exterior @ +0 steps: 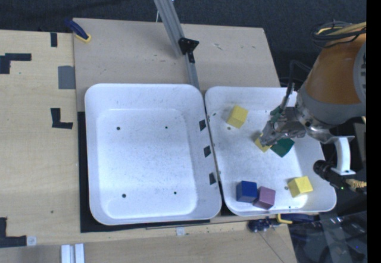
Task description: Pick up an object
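Both white bins (143,94) look like smooth, slightly glossy plastic on a matt wooden bench (226,53).

My arm (339,80) comes in from the right side of the camera view, the orange band and grey housing bulking large at the upper right. Wrist is angled down and to the left, over the right-hand bin. My gripper (271,135) sits low at the end of the wrist, a dark metal cluster pointing down-left toward the bin floor. Finger tips are lost in the clutter of the mechanism, too small and blurred for me to read their spacing. A white bracket and a black fitting hang off my arm's lower right, beside the wrist. Thin cable runs up from the gripper body along the wrist.
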{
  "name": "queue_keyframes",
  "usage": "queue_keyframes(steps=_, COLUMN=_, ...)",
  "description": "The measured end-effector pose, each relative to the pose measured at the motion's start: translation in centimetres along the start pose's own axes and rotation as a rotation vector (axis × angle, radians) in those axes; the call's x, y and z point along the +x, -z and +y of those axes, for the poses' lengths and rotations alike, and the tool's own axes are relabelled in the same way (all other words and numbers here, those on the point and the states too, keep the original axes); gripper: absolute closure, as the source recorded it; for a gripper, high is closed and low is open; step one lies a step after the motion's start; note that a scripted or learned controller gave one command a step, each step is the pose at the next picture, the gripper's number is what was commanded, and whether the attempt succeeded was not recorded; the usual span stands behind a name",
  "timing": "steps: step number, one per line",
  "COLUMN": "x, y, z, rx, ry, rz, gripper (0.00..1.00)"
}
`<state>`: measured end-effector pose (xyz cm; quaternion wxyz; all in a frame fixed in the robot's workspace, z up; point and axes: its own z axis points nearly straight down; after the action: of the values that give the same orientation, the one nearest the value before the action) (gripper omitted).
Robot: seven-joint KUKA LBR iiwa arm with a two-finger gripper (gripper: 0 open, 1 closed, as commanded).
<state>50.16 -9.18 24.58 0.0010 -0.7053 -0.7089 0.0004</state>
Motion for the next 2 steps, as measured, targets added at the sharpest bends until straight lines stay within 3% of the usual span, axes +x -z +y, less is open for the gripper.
queue_keyframes(steps=2, x=9.3, y=-2.0, z=2.9, rx=0.000, ry=0.001, rz=0.000, gripper=1.00)
